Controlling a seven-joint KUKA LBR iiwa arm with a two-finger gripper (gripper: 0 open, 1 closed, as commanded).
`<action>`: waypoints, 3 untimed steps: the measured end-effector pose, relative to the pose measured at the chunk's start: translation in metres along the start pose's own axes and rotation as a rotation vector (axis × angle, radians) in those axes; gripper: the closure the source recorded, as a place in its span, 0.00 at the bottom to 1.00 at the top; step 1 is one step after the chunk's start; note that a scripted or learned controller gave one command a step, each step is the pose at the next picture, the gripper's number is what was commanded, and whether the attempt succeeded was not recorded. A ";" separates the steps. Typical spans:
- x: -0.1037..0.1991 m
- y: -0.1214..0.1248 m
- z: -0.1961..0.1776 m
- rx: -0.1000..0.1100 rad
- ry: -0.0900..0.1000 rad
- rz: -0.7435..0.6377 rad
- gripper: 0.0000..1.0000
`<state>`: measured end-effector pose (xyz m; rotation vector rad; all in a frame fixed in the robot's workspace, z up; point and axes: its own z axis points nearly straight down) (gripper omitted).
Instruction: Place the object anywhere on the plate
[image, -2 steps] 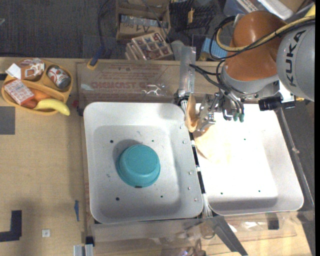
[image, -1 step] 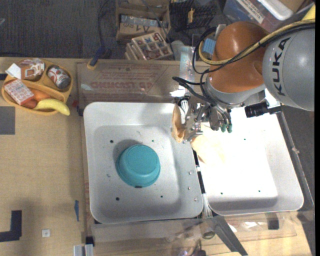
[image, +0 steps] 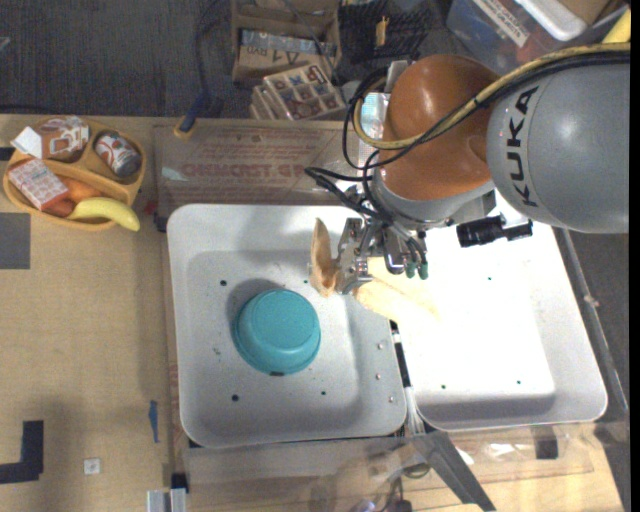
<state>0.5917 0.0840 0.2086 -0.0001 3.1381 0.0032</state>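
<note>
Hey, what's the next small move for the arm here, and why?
Probably carry the gripper left and toward the front of the left bin, until it hangs over the teal plate. A tan, bread-like object appears to sit between its fingers, up near the bin's back edge, so it isn't over the plate yet.

Surface (image: 80, 330), tan: two white bins (image: 195, 250) (image: 560, 300) side by side; yellow tray (image: 20, 190) of toy food at far-left corner.

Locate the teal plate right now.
In the camera view, the teal plate lies in the left bin, left of and below the gripper, near the bin's middle.
</note>
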 end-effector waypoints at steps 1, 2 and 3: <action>0.027 0.039 0.002 0.000 0.001 -0.002 1.00; 0.053 0.083 -0.008 0.000 0.001 -0.002 1.00; 0.053 0.083 -0.008 0.000 0.001 -0.002 0.00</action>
